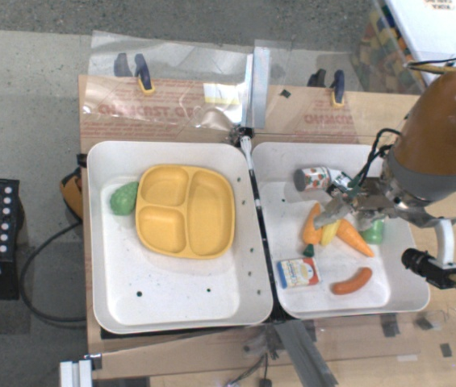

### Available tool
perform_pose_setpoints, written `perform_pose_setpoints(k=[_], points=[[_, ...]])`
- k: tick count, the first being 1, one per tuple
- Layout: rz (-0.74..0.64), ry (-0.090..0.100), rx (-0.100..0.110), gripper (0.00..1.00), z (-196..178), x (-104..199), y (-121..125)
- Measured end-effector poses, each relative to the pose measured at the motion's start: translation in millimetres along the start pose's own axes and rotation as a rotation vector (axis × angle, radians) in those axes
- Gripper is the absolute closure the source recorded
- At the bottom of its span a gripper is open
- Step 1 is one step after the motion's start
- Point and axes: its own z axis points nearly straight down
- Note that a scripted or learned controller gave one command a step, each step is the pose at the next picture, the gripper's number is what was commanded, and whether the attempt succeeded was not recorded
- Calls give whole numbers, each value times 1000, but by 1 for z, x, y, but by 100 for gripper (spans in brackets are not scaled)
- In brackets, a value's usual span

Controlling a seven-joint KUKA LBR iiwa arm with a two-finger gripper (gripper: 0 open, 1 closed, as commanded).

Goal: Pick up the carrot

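Down in the right shallow white bin (288,164), the grey two-finger gripper (342,208) hangs just above a cluster of toy food; whether its fingers are spread or closed cannot be told. Two tapered orange carrots lie there: one carrot (355,239) slants just beside the gripper's lower right, another orange carrot (312,224) rests to its left against a yellow piece (329,232). Near the front sit a small white carton (298,272) and a reddish sausage (350,281). The left white bin (110,297) bears a yellow divided plastic plate (186,210) and a green round toy (123,199).
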Motion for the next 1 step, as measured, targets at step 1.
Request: perform_pose_setpoints(k=[1], points=[[-98,-4,-10,0,125,-48,7]])
